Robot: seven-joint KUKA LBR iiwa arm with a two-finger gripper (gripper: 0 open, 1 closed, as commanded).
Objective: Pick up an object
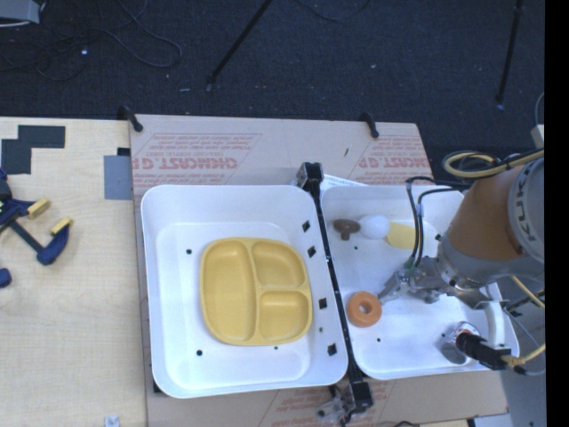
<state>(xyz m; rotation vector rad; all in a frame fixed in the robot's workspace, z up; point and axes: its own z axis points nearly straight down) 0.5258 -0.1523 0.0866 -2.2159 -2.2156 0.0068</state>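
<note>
Lying on the tabletop (pixel 71 327) at far left, blue clamps (pixel 36 229) with yellow tips. Sitting in the left bin (pixel 169 212), a yellow divided plate (pixel 255 290), well apart from any action. Resting in the right bin (pixel 400 354) near the divider, an orange ring (pixel 364 309); further back, a small brown piece (pixel 346 228), a white ball (pixel 374 227) and a yellow block (pixel 401 235) clustering together. Hovering just right of the ring, the gripper (pixel 397 286), fingers looking slightly apart and clamping on nothing. Possibly risking a miss: closing beside the ring rather than around it, or nudging it against the divider and sliding off.
</note>
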